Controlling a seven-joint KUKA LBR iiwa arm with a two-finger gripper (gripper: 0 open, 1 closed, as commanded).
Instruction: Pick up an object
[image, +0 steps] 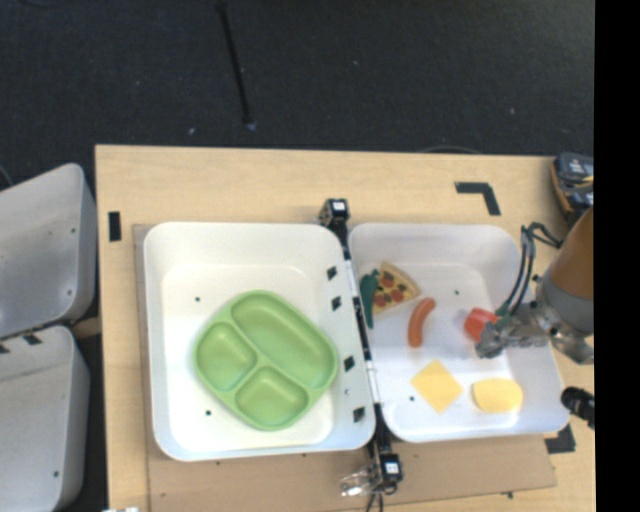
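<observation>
While the small red piece (479, 321) lies in the right bin (440, 245), the gripper (492, 342) sits just beside it; whether its fingers are apart I cannot tell. Approach step, likely; next comes closing squarely on it

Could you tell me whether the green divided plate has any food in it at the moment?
Empty: the green plate in the left bin shows three bare compartments.

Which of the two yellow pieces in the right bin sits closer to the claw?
The rounded yellow piece, just below the claw. The square cheese slice lies farther left, toward the bin's middle.
</observation>
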